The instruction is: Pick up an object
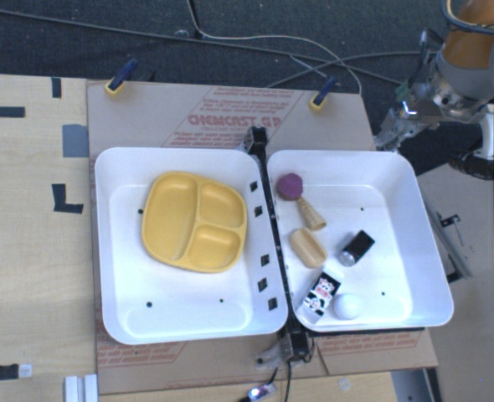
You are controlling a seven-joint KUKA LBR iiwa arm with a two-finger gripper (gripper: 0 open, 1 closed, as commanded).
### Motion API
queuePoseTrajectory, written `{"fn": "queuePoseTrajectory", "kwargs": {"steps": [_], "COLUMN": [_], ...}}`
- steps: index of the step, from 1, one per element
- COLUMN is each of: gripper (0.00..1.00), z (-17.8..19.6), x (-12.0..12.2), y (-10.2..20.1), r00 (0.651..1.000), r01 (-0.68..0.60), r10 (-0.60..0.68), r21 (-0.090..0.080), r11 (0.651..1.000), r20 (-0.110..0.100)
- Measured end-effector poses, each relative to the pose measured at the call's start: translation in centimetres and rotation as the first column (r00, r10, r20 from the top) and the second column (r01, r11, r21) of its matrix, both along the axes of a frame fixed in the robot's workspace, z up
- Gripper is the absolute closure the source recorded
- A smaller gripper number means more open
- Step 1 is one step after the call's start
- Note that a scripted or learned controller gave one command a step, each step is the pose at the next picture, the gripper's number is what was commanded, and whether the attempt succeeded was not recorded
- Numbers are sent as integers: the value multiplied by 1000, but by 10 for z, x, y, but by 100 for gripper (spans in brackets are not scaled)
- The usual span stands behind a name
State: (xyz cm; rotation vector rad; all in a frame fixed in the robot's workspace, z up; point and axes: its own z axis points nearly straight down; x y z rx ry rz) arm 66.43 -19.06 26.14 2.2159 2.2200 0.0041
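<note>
The yellow divided plastic plate (194,222) fills my left bin; the small black block (357,246) lies in the right. My hand (395,128) waits off the far right corner, grip probably unreadable. Next: reach and descend.

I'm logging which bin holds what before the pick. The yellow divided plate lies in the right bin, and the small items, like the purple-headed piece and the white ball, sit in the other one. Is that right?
Not quite. The camera view shows the yellow divided plate in the left bin, not the right. The rest holds: the purple-headed piece and the white ball sit in the other bin, the right one.
</note>
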Motion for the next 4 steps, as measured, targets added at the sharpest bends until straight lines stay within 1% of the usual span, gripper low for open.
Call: {"fn": "queuePoseTrajectory", "kwargs": {"steps": [1, 2, 3, 4], "gripper": [100, 100, 100, 100], "z": [-1, 0, -10, -25], "x": [-23, -49, -78, -94], "y": [39, 93, 143, 198], "r00": [1000, 1000, 1000, 1000], "r01": [-1, -3, -3, -4], "r10": [1, 3, 3, 4], "r21": [2, 2, 2, 2], "r11": [1000, 1000, 1000, 1000], "r20": [-7, -8, -9, -9]}}
